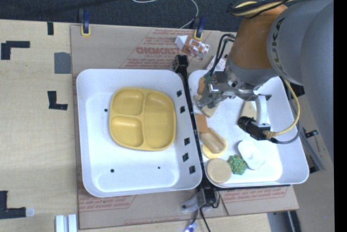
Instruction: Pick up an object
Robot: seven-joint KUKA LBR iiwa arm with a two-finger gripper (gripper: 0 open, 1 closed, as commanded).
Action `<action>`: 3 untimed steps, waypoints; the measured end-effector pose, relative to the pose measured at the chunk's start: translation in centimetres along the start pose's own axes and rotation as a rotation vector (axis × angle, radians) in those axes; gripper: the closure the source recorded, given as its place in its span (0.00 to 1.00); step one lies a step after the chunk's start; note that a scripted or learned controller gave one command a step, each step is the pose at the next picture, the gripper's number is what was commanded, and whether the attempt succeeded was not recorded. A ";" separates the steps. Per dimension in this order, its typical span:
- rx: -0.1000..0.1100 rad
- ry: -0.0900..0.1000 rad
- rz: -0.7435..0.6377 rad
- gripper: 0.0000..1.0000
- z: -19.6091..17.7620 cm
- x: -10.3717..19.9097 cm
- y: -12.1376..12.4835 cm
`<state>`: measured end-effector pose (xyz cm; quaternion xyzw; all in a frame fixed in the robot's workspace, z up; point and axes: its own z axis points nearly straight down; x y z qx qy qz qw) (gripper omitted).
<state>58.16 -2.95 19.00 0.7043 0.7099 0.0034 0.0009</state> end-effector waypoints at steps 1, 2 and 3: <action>0.010 -0.001 0.001 1.00 0.5 5.5 -1.6; 0.009 -0.003 0.006 0.00 0.5 5.1 -1.5; 0.008 -0.006 0.012 0.00 0.6 -0.8 -0.4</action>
